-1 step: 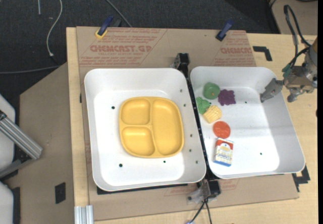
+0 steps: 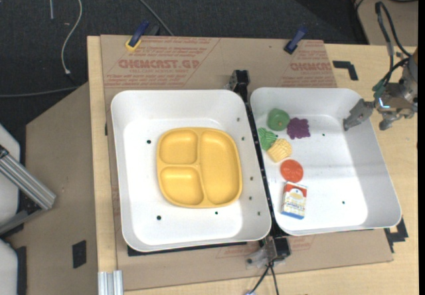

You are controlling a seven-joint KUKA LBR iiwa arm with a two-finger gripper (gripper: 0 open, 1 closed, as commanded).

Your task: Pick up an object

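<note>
gripper [image 2: 370,118] splayed wide, holding nothing | purple grapes [image 2: 299,128] well left of it, right bin [image 2: 372,174]

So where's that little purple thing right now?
The purple grapes lie in the right bin, near its upper left, just right of the green toy and above the corn.

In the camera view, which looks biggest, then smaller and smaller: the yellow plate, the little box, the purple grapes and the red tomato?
Largest to smallest:
1. Yellow plate, far the biggest.
2. Box.
3. Purple grapes and red tomato look about the same, so I won't rank those two.
</note>
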